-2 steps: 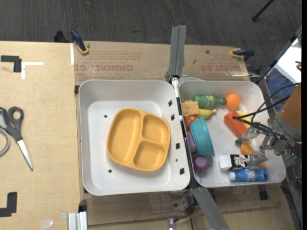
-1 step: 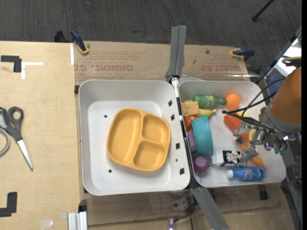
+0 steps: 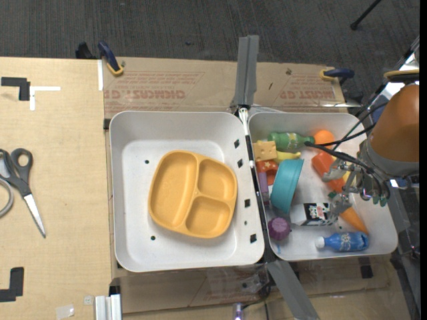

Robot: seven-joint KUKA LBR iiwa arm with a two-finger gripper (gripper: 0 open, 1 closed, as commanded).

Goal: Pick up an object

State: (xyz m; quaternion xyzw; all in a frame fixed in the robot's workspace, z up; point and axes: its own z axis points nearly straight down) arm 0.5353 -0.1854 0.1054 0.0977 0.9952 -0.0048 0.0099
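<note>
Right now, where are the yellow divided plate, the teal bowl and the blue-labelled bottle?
yellow divided plate (image 3: 193, 193): camera view, centre ridge.
teal bowl (image 3: 287, 184): camera view, outer wall.
blue-labelled bottle (image 3: 345, 243): camera view, label.

Dark grey carpeted floor (image 3: 187, 12) fills the 12 o'clock strip. Light plywood bench top (image 3: 53, 199) takes the 9 o'clock side, with black tape corner marks (image 3: 17, 87) at 10 o'clock and 7 o'clock. Grey-handled metal scissors (image 3: 23, 185) lie at 9 o'clock on the wood. Brown printed cardboard sheet (image 3: 200, 85) lies at 12 o'clock, held by blue clamps (image 3: 110, 57) at 11 and 2 o'clock. Grey metal bar (image 3: 247, 69) runs up at 12 o'clock. Lighting even, soft.
</note>
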